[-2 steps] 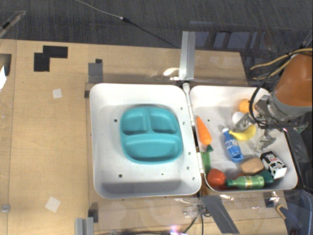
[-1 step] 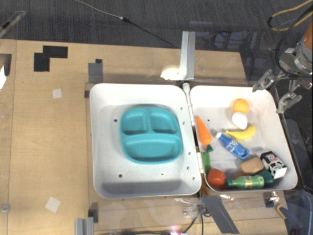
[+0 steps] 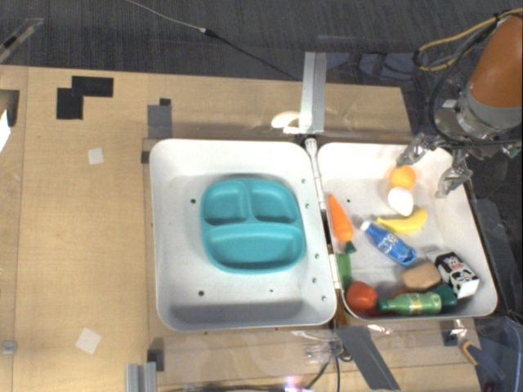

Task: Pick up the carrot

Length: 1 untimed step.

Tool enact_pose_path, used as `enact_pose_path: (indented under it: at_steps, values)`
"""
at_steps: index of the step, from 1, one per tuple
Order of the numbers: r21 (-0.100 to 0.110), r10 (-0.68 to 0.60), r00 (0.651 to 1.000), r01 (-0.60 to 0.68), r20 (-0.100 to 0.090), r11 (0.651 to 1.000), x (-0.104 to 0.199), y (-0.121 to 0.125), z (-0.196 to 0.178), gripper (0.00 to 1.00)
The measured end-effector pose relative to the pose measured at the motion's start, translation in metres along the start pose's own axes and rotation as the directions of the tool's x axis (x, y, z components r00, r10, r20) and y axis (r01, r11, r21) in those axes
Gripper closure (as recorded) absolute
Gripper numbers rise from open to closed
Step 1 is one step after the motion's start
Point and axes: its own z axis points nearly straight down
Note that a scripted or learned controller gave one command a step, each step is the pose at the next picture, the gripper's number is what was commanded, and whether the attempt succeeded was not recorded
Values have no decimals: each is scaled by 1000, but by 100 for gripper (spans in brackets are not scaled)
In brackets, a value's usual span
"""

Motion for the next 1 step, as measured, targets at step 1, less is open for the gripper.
enact_pose_path:
  at_steps: [1]
  values:
    - [15, 82, 997, -83, 11, 996, -55, 45, 76, 0]
